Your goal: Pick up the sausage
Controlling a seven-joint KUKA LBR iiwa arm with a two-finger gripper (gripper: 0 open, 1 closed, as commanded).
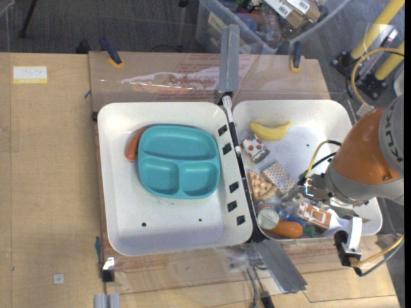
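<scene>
Two shallow white bins are seen side by side on the desk [45, 172], the left bin [115, 191] and the right bin [334, 117] meeting at a central divider. Next in size, the arm [369, 153] is noted entering from the right and hanging over the right bin's lower corner, presumably because the clutter is concentrated there. A teal sectioned tray [178, 161] occupies the middle of the left bin. The sausage [132, 145], reddish-orange, lies in the left bin touching the tray's left edge, partly tucked against it, well apart from the arm. In the right bin a banana [270, 130] rests near the top, with small packets [270, 178] below it and an orange item [290, 229] near the lower rim. The jaws [313, 194] are partly masked by the wrist; whether they are spread or pressed together cannot be told. A reach across the divider is judged necessary.
</scene>
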